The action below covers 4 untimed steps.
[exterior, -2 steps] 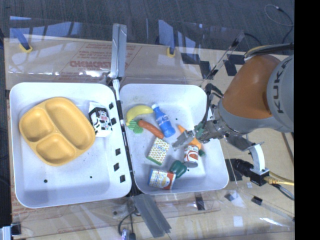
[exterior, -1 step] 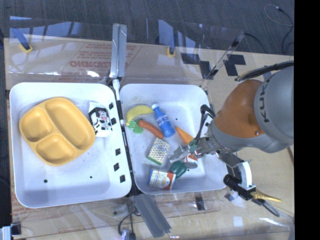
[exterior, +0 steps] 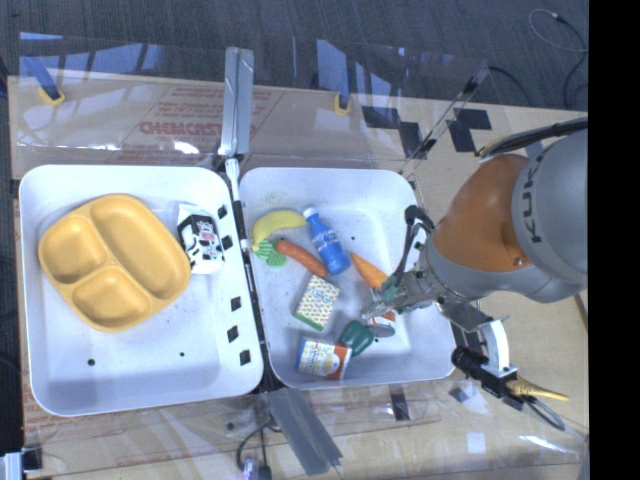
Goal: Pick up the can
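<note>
Can (exterior: pixel 323 358) first: a small cylindrical tin with a colourful printed label, lying on its side at the near edge of the right-hand shallow white bin (exterior: pixel 440 368), its open-looking end turned toward the dark green object (exterior: pixel 357 336) just beside it on the right. Up and to the right of that green piece sits the gripper (exterior: pixel 385 303), low over the bin floor at the end of the grey arm with its orange band (exterior: pixel 480 230); the can lies down and to the left of it, near but apart, with nothing of the can between its fingers. How wide the gripper stands cannot be told, since clutter and the wrist hide it. Beyond the can rests a flat square packet with a green-and-white pattern (exterior: pixel 317 302), then an orange carrot (exterior: pixel 302 257), a second carrot (exterior: pixel 369 270), a blue plastic bottle (exterior: pixel 326 240) and a yellow banana (exterior: pixel 277 225). Across the divider, the left white bin (exterior: pixel 60 388) holds a yellow divided plate (exterior: pixel 112 260) and a small black-and-white carton (exterior: pixel 203 238).
</note>
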{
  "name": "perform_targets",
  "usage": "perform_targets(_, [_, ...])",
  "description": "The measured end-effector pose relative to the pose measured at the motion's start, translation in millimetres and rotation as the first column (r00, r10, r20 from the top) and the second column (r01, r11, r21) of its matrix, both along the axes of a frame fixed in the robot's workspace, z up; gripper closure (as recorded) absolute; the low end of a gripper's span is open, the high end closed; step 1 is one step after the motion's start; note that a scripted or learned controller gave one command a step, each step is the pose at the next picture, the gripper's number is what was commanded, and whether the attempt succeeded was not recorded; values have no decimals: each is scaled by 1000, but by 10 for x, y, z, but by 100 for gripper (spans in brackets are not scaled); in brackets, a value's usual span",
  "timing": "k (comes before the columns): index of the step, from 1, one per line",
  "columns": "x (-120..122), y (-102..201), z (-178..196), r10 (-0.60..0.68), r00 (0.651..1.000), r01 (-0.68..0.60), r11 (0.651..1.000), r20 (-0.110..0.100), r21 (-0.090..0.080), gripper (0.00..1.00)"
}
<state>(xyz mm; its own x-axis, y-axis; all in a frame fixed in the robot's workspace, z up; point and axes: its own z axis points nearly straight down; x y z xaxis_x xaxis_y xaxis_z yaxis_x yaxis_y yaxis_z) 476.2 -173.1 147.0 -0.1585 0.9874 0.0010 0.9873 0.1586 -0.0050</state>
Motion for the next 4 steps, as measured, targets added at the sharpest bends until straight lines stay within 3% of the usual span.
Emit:
perform_targets(1, [9,667,829,-525,851,525,851,3,0,100])
perform_targets(2, [8,665,828,-525,851,525,851,2,0,0])
perform_targets(3, [14,610,794,-665,746,665,746,4,-1,0])
perform_targets(4, [212,450,-503,-631,776,631,776,6,2,0])
